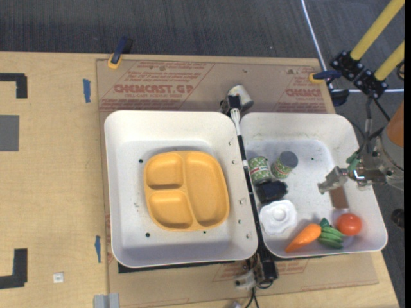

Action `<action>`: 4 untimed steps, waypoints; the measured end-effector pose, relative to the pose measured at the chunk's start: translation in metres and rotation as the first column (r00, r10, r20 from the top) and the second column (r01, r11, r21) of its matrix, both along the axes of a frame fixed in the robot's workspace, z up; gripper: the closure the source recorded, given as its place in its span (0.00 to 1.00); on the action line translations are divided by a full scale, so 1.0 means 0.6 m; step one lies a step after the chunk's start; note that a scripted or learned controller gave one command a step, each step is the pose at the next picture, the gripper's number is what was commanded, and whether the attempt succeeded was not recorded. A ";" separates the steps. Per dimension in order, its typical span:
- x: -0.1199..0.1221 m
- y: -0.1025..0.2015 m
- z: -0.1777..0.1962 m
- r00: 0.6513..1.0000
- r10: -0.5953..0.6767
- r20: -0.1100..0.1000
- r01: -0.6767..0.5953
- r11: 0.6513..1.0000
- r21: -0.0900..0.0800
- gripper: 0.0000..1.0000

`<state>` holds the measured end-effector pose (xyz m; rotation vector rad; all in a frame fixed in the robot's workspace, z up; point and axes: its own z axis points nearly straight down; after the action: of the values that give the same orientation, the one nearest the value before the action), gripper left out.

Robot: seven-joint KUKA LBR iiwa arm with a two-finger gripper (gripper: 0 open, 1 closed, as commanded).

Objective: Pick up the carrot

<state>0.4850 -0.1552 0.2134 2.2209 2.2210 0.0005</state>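
Note:
The orange carrot (304, 235) lies in the right bin (308, 130) near its front edge, tip pointing left, with its green top (331, 235) to the right. My gripper (333, 189) hangs over the right side of that bin, above and slightly right of the carrot, apart from it. Nothing shows in its grasp.
A red tomato (349, 224) sits just right of the carrot's green top. A white bottle (277, 217), a black object (271, 189), a green can (259, 169) and another can (283, 164) crowd the bin's left half. The left bin (122, 172) holds a yellow divided plate (186, 189).

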 end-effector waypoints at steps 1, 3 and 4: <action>0.001 0.000 0.017 1.000 0.000 0.002 0.000 1.000 -0.001 1.00; -0.009 0.215 0.057 0.875 -0.484 0.000 0.484 0.875 0.001 1.00; -0.009 0.050 0.122 0.781 -0.625 -0.001 0.625 0.781 0.000 1.00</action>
<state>0.4795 -0.1255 0.2867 2.8315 1.3609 -0.0011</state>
